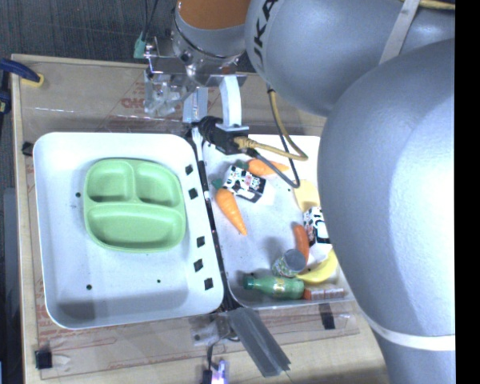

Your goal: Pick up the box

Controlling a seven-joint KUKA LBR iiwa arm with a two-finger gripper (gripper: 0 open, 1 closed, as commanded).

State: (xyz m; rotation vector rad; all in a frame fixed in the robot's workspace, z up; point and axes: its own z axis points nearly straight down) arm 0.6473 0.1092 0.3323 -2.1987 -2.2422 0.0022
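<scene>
Across the right side of the frame the grey arm (368, 134) bulks in, covering much of the right bin (256, 250); orange band sits at the top centre, wrist below it. Left bin (56, 294) next in size: holds a green divided tray (134, 205) lying flat, toward its upper half, nothing else in it I can make out. Right bin is cluttered. Gripper (198, 110) hangs at the far end of the bench, just past the top edge of the bins, roughly over the divider between them; whether it's open or closed, cannot tell from this angle, and nothing is visibly in it. Box (246, 182), small, black-and-white print, lies in the upper part of the right bin, just below the gripper's cabling, well clear of the gripper itself. One carrot (231, 211) lies just beside the box on its lower left, a second carrot (266, 168) touches or nearly touches its upper right. Green bottle (276, 286) lies on its side along the near wall of the right bin. Banana (324, 269) beside it at the right, partly under the arm. Small grey can (290, 261) sits between bottle and banana.
</scene>
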